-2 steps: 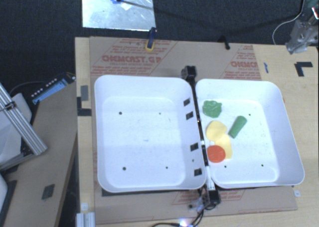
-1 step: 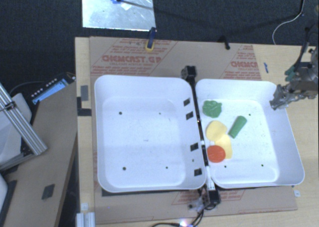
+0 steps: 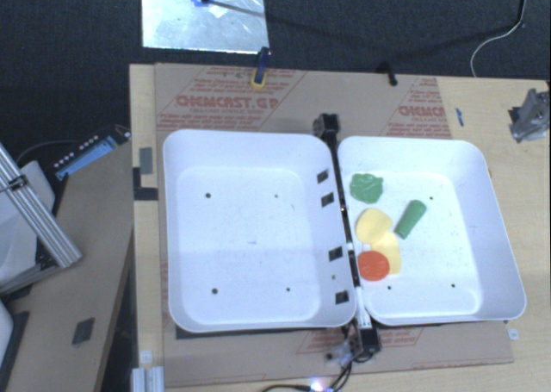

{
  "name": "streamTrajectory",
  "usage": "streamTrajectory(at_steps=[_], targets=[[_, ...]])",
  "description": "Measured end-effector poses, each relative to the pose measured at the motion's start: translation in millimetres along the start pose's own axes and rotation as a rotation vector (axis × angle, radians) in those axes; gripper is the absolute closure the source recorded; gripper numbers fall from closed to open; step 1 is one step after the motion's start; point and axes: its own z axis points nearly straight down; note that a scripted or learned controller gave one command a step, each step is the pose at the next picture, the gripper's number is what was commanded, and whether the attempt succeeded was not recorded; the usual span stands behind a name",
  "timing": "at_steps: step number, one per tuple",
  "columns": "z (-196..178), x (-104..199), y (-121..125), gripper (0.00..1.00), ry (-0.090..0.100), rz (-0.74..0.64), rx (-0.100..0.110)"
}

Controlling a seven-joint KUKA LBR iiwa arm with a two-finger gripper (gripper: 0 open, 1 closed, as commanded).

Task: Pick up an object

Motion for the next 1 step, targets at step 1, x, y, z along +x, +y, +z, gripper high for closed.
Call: streamTrajectory(at_steps=[1], targets=[[-18.5, -7.6, 65.9, 1.0, 0.0, 0.001, 0.012]])
